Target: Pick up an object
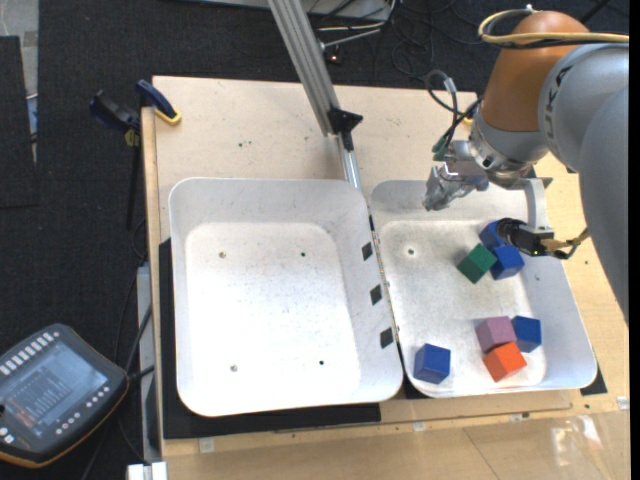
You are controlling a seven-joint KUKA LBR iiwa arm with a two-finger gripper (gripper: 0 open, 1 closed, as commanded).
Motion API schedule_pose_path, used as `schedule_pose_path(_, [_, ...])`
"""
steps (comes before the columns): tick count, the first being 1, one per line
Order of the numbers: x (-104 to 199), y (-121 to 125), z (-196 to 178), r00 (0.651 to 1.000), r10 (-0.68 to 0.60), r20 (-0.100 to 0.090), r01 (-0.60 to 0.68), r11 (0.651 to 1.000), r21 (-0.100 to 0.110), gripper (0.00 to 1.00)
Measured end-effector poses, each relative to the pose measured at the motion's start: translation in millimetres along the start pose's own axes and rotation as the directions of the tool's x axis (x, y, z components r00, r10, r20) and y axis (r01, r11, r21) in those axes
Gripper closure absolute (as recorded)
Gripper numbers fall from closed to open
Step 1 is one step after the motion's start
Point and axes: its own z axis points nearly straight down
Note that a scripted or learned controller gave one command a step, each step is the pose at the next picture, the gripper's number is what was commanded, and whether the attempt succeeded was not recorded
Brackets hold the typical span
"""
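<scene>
Your gripper (440, 196) hangs over the far rim of the right bin (560, 303), and I cannot tell its state. Nothing is in its grasp. The nearest blocks, a green cube (477, 263) touching two blue cubes (501, 249), sit just beside it. That tight cluster could block a clean descent. The purple cube (493, 332) and orange cube (504, 360) also touch, inviting a double grab.
</scene>
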Motion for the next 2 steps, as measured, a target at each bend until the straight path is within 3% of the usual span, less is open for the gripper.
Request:
schedule_pose_path(1, [0.1,1.7,-30.2,1.000,0.000,0.000,0.000,1.000,0.003,1.00])
schedule_pose_path(2, [42.9,-19.7,-43.3,1.000,-0.003,-0.003,0.004,1.000,0.009,1.00])
